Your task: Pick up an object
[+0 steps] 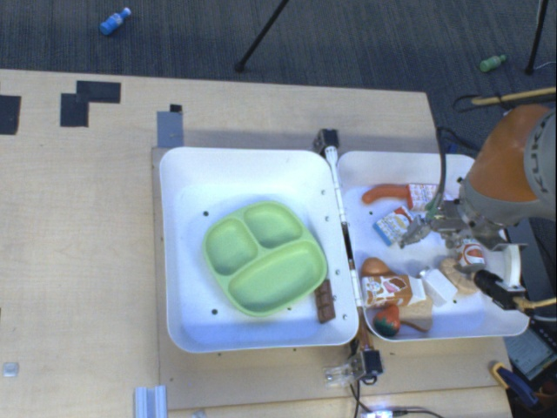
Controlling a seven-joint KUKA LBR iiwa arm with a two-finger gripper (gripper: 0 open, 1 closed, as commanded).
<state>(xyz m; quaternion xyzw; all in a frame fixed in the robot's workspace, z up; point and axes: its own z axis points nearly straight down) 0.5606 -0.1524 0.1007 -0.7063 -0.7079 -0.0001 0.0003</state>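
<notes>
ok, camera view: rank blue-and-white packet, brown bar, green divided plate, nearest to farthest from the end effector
1. Blue-and-white packet: right bin, just left of the end effector.
2. Brown bar: left bin, lower right corner, against the plate's edge.
3. Green divided plate: middle of the left bin, farthest left.

We are looking down on a wooden table (78,233) carrying two white bins. The left bin (187,259) is holding a green divided plate (265,255), with a brown bar (324,303) lying just beside its lower right rim. Our arm (513,159) is reaching into the right bin (487,320), its hand (418,231) hanging among small packages, near an orange carrot-like toy (385,193) and a blue-and-white packet (392,225).
</notes>
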